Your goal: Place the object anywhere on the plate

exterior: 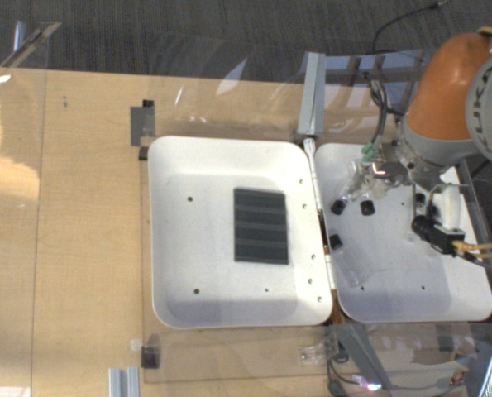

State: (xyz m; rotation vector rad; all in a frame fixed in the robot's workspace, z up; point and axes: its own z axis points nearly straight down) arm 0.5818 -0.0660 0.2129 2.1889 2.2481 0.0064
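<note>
The plate (pixel 260 225) is a dark, ridged rectangle lying flat in the middle of the left white bin (pixel 179 288). A small black object (pixel 334 241) rests on the floor of the right bin (pixel 411 296), close to its left wall. My gripper (pixel 352 207) hangs over the upper left part of the right bin, just above and slightly right of that object. Its two black fingertips (pixel 366 208) stand apart, with bare white bin floor showing between them. The gripper is open and holds nothing.
The grey arm with its orange band (pixel 448 89) reaches in from the upper right, carrying black cables and a black fitting (pixel 434 228) over the right bin. A raised divider (pixel 318 222) separates the bins. A metal post (pixel 312 93) stands behind them.
</note>
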